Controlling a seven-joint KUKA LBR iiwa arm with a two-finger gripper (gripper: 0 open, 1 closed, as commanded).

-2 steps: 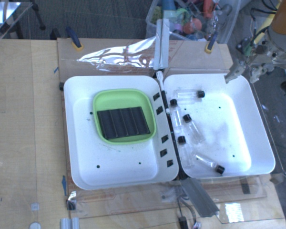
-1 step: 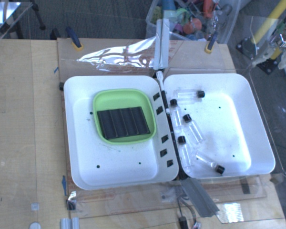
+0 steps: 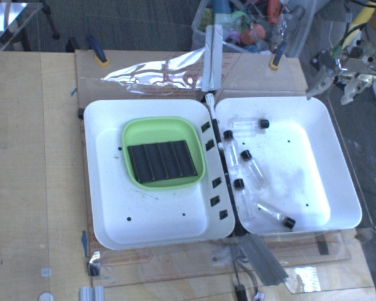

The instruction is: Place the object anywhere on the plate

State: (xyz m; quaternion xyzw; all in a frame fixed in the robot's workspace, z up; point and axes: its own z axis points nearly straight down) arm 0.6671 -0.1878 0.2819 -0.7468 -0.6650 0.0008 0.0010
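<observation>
We see a small bit of the arm (image 3: 346,74), pale grey and whitish, bumpy metal pieces, dark gaps between, too blurry for more

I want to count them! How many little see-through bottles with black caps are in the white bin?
5, though clear plastic hides easily: bottle at the back, three bottles along the divider, and bottle at the front.

Two white bins (image 3: 106,231) sit on a pale wood desk (image 3: 31,168). The plate (image 3: 133,132) is lime green — on it a dark grey ridged block (image 3: 161,161). The vials (image 3: 254,168) are clear with black caps. Crinkled silver foil (image 3: 163,74) lies at the desk's far edge.
</observation>
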